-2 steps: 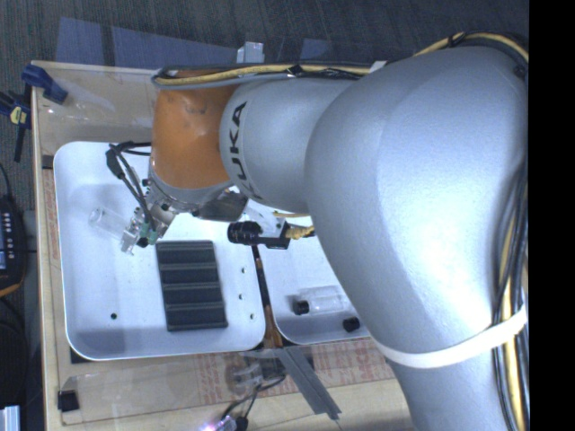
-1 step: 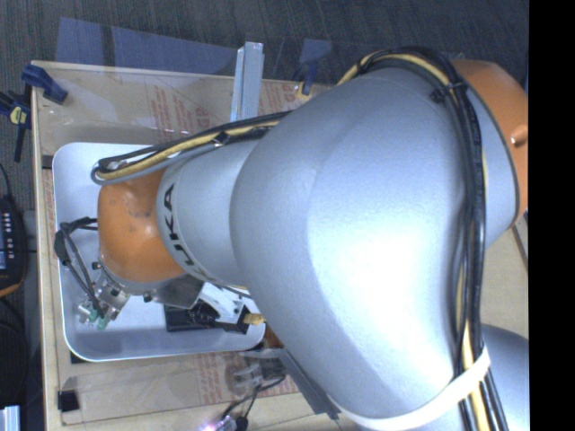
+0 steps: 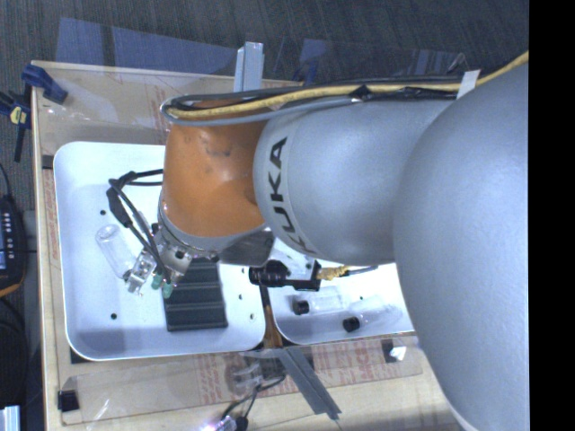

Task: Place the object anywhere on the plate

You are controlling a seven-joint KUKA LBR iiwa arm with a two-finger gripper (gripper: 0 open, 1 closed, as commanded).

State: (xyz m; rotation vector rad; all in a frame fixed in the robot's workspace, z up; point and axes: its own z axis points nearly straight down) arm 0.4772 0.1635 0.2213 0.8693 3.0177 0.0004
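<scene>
A clear plastic vial-like object (image 3: 110,241) lies in the left white bin (image 3: 76,205), towards its left side. My gripper (image 3: 145,275), a small metal tip with a teal spot, hangs just right of and below the vial, very close to it. I cannot tell whether they touch. A dark ribbed rectangular slab (image 3: 196,299) sits directly right of the gripper on the bin floor. The orange wrist band (image 3: 211,182) and grey arm (image 3: 386,196) cover the middle of the bench and hide much of both bins.
The right bin (image 3: 332,335) shows as a strip under the arm, with clear items with dark ends (image 3: 352,323) in it. A black cable (image 3: 126,200) loops from the wrist over the left bin. A blue clamp (image 3: 40,81) grips the bench's far left corner.
</scene>
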